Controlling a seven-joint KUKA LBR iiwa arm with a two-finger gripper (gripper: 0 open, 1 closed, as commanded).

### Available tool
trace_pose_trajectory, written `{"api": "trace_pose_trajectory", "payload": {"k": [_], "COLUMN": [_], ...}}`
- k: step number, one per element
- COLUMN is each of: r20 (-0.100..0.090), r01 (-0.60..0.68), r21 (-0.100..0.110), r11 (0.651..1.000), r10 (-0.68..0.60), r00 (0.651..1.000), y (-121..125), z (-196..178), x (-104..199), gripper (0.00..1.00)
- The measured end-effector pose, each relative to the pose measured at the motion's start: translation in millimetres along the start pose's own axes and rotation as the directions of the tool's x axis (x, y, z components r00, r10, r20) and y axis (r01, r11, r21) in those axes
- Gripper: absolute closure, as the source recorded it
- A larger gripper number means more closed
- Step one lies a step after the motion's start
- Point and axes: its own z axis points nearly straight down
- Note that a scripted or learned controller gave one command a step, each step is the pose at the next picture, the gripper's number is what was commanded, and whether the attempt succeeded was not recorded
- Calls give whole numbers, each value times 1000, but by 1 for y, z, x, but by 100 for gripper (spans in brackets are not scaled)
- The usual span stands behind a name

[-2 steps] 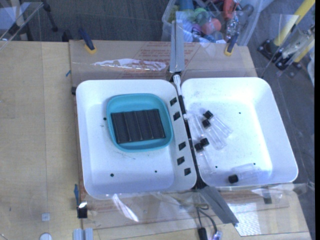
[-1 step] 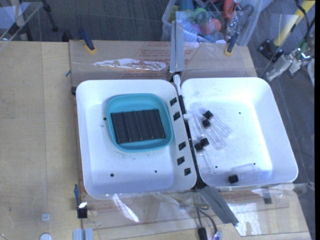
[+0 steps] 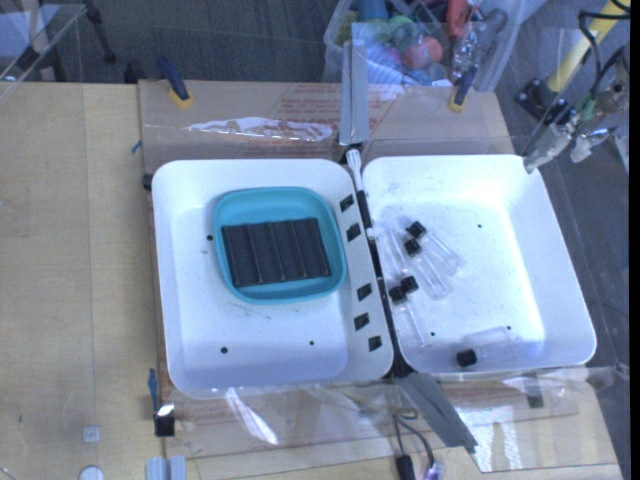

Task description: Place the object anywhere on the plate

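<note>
Camera view: clear tubes (image 3: pixel 425 258) lie apart from the claw (image 3: pixel 537 156), its state untellable; plate (image 3: pixel 226 214), farther away, awaits them.

Even, cool, bluish light, soft shadows, mild glare on white bins (image 3: pixel 180 298), slightly grainy

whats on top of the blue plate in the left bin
A dark ribbed rectangular object lies flat on the blue plate in the left bin, covering most of its floor. What lies beneath it is hidden.
</note>
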Motion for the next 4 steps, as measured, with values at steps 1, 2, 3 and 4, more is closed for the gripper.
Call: {"api": "trace_pose_trajectory", "payload": {"k": [1, 2, 3, 4], "r20": [-1, 1, 2, 1], "r01": [-49, -46, -46, -46], "r21": [0, -1, -5, -5], "r11": [999, 999, 999, 999], "r10": [49, 46, 46, 46], "r00": [999, 999, 999, 999], "y": [0, 0, 0, 0], "z": [17, 16, 5, 5], "x": [0, 0, -1, -1], "gripper": [0, 0, 100, 0]}}
